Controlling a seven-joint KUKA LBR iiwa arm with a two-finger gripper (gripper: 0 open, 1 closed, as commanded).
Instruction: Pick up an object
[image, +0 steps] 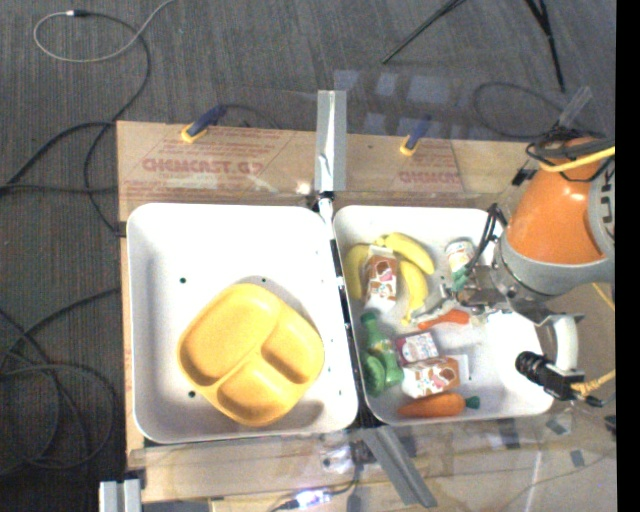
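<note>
Right bin (500, 400): holds banana (412, 252) far-left, snack packet (381, 280) on it, green toy (375, 362) near-left, two more packets (428, 366) mid, carrot (432, 406) at near wall.
Left bin (150, 300): yellow divided plate (252, 352), well apart from me.
My jaws (470, 292): over right bin's far-right part, near a small jar (458, 256) and a thin orange stick (442, 321); open or closed, can't tell.
In my way: clutter packed close; my own wrist hides what's under it.
Surface (230, 165): cardboard w/ clamps at far edge.
</note>
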